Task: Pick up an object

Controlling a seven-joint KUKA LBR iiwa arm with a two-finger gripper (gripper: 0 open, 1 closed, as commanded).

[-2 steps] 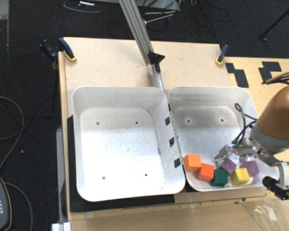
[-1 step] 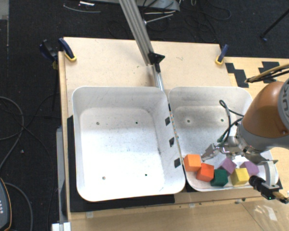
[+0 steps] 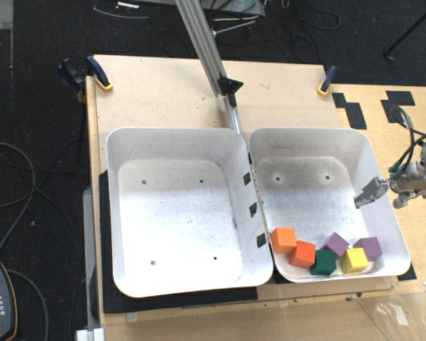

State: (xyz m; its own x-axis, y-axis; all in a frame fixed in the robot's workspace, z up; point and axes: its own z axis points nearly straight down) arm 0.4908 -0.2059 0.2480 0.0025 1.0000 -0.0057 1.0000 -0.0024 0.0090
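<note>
Several small blocks lie together along the front of the right bin (image 3: 312,169): an orange block (image 3: 284,239), a red-orange block (image 3: 303,253), a green block (image 3: 325,262), a yellow block (image 3: 353,260) and two purple blocks (image 3: 336,244) (image 3: 369,248). My gripper (image 3: 385,195) hangs over the right bin's right rim, behind and to the right of the blocks. It is open, its two fingers spread with nothing between them. One finger (image 3: 369,192) points into the bin.
The left bin (image 3: 174,204) sits beside the right one, sharing a middle wall with black clips (image 3: 253,208). A slanted metal pole (image 3: 206,41) rises behind the bins. Blue-and-yellow clamps (image 3: 96,73) (image 3: 327,80) grip the wooden bench's back corners.
</note>
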